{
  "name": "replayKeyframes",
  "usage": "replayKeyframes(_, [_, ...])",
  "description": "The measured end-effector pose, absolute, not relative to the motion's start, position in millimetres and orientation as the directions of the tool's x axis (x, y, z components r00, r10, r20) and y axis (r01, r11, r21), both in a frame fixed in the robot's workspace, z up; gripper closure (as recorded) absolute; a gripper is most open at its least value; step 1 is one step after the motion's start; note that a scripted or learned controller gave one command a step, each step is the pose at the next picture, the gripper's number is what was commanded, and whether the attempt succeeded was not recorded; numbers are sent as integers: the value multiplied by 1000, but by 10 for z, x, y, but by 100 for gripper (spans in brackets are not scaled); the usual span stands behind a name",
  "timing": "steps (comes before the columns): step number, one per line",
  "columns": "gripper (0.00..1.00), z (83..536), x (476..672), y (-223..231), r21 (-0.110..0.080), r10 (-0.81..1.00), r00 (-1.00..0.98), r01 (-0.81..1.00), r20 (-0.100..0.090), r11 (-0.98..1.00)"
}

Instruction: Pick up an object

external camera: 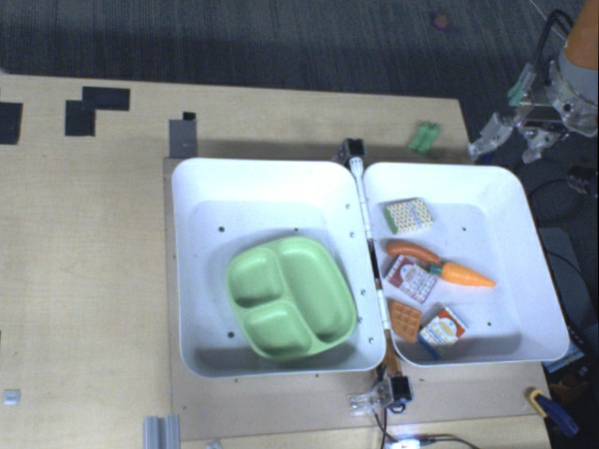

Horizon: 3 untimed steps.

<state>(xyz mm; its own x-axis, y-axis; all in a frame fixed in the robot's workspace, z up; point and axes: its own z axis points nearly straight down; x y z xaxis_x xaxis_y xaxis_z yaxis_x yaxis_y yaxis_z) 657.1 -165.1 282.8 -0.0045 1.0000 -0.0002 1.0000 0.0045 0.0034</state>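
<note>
Your gripper (519, 138) hangs above the right bin's (524, 213) far corner, fingers spread, holding nothing. The carrot (465, 275) lies mid-bin, with a card (408, 215) beyond it.

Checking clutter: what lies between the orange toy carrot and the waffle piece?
In the camera view, a small red-and-white packet lies between the carrot and waffle.
</note>
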Motion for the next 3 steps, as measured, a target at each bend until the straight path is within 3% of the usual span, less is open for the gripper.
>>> replayKeyframes(1, [0, 1825, 6685, -2060, 1, 1000, -2, 1000, 0, 2])
replayKeyframes(2, [0, 843, 6696, -2003, -4, 1000, -7, 1000, 11, 7])
replayKeyframes(3, [0, 874, 6344, -1223, 11, 1000, 1, 1000, -9, -1])
